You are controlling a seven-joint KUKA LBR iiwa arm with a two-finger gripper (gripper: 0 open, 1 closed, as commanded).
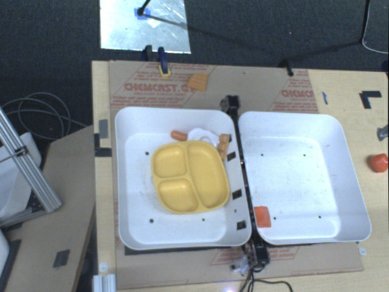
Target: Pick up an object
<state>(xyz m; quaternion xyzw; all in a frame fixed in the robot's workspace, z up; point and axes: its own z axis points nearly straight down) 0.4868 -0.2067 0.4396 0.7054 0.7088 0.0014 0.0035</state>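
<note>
A yellow plate (pixel 189 177) with three compartments lies in the left bin (pixel 130 163), a little left of the middle of the frame, and it covers much of the bin floor. Just above the plate, a small orange sausage-shaped piece (pixel 179 135) lies next to a white object (pixel 200 134) that is partly hidden by the plate rim. A small tan block (pixel 223 145) stands at the upper right edge of the plate, near the wall between the two bins. In the right bin (pixel 340 181), an orange-red block (pixel 262 216) rests in the lower left corner, well apart from the plate. On the counter (pixel 340 90), a tan piece (pixel 197 81) lies above the left bin, and a red-orange thing (pixel 378 162) sits at the right edge of the frame. The state of the end effector cannot be told.
</note>
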